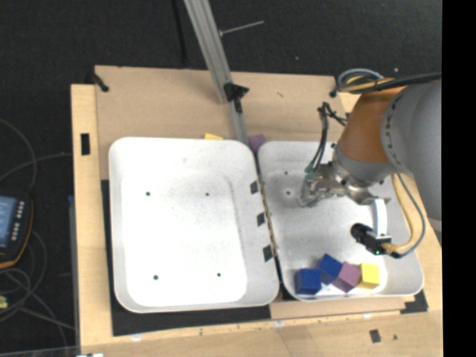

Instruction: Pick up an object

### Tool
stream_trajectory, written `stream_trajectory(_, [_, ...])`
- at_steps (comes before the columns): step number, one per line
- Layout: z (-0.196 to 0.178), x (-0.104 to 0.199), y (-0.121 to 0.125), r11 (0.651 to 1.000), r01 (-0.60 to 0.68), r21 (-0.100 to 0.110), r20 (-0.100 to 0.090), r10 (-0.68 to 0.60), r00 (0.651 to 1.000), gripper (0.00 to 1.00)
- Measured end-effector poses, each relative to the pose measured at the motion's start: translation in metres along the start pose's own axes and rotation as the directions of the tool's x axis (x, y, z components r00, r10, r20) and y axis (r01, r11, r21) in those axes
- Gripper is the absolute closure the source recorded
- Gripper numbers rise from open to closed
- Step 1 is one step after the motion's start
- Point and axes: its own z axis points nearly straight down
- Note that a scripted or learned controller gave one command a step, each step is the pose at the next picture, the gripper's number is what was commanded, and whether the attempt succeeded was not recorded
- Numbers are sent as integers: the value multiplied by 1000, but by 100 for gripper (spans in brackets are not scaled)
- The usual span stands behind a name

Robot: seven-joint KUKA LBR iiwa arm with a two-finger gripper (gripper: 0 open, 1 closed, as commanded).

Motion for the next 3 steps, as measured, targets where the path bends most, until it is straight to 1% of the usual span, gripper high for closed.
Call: stream_trajectory(3, [-33, -6, 3, 1000, -4, -17, 7, 5, 1000, 100])
